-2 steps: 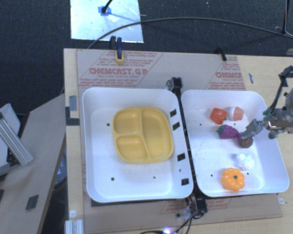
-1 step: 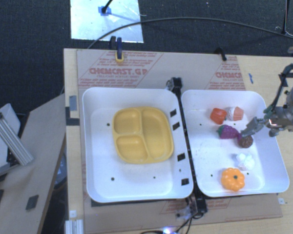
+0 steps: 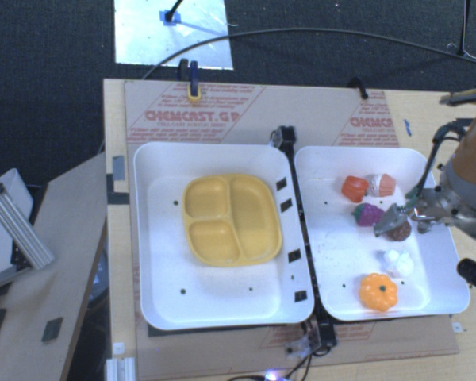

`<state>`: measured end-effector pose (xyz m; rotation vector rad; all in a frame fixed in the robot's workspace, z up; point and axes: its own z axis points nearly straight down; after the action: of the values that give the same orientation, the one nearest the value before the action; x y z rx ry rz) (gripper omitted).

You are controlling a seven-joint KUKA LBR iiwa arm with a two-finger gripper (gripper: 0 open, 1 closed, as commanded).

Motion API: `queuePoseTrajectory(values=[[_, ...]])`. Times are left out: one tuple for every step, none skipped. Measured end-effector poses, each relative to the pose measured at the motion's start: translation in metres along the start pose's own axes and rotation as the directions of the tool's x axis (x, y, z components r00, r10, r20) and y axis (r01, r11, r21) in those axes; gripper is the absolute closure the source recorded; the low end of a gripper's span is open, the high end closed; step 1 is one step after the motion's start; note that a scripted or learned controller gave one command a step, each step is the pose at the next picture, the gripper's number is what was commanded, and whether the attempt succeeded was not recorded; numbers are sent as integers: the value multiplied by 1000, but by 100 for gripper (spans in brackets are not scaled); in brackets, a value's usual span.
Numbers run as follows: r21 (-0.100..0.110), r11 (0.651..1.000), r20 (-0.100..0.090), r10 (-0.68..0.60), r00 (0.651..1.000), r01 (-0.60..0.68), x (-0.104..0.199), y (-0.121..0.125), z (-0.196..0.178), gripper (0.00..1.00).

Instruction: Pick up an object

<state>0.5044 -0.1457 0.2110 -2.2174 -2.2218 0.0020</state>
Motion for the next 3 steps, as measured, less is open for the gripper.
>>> queuePoseTrajectory(values=[[-1, 1000, 0, 1, 1000, -1, 0, 11, 52, 0], [0, 1000, -1, 2, 1000, -2, 5, 8, 95, 0], [-5, 1000, 1, 2, 1000, -2, 5, 9, 83, 100]])
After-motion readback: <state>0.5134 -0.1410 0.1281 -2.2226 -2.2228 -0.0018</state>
